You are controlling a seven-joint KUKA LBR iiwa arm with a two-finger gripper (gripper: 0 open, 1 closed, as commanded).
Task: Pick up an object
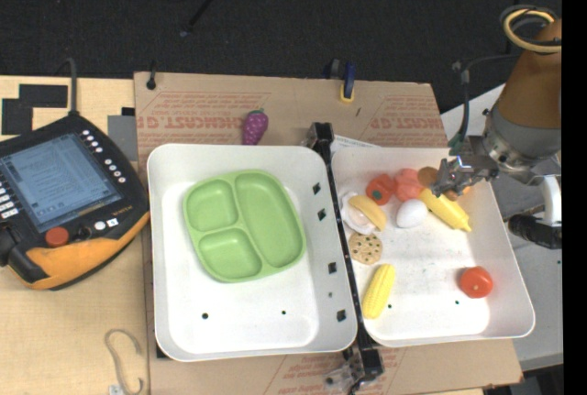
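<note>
We see our arm (pixel 530 100) reaching in from the right side of the camera view, its orange band sitting above the grey wrist. The wrist tilts down and toward the left, over the far right corner of the right bin (pixel 509 242). Our gripper (pixel 449 180) hangs low there, close to the bin's far edge; its finger spacing is too blurred to judge.

Toys (pixel 410 201) crowd right bin's (pixel 514 292) rear — front open

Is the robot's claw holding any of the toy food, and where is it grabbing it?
Cannot tell. The gripper is right over the upper end of a yellow banana, but no grip on it is visible.
</note>
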